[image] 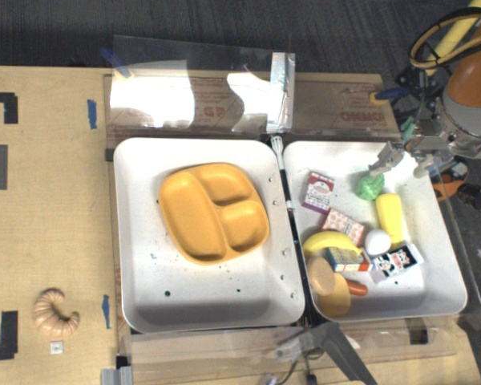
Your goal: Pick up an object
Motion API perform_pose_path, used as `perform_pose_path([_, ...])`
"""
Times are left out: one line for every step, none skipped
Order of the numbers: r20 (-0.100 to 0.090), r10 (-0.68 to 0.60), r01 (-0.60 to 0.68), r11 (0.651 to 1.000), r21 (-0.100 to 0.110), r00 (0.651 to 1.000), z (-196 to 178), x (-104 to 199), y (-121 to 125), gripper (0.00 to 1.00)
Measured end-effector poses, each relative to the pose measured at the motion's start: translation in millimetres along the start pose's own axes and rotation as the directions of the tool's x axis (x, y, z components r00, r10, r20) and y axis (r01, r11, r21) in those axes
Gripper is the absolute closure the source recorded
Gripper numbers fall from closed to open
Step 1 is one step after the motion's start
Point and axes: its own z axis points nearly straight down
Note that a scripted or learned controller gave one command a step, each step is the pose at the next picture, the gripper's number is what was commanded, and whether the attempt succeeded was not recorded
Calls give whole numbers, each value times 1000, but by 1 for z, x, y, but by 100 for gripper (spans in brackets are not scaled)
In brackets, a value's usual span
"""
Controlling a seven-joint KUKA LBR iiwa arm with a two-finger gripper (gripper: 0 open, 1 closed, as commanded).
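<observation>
Brown cup [330, 285] nearest; gripper [402, 159] spread, empty, above green object [370, 186]. Risk: fingers nudge yellow cylinder [390, 216], green slips.

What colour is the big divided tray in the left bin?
Orange-yellow: the divided tray shows plainly in the camera view, lying in the left bin.

The tabletop [40, 239] is a pale wood-coloured board with black tape marks along its left side and short blue tape strips near the bins. Two shallow white bins sit on it side by side, touching: the left bin [136, 239] and the right bin [445, 279]. A croissant-shaped pastry [56, 311] lies on the bare board, well left of the left bin, with a small white tag [57, 347] just below it.
</observation>
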Motion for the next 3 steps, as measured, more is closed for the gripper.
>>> perform_pose_path([0,148,-148,989,5,989,81,-17,-9,0])
perform_pose_path([1,84,-84,996,-5,996,129,-39,-20,0])
perform_pose_path([1,85,-85,996,-5,996,120,-39,-21,100])
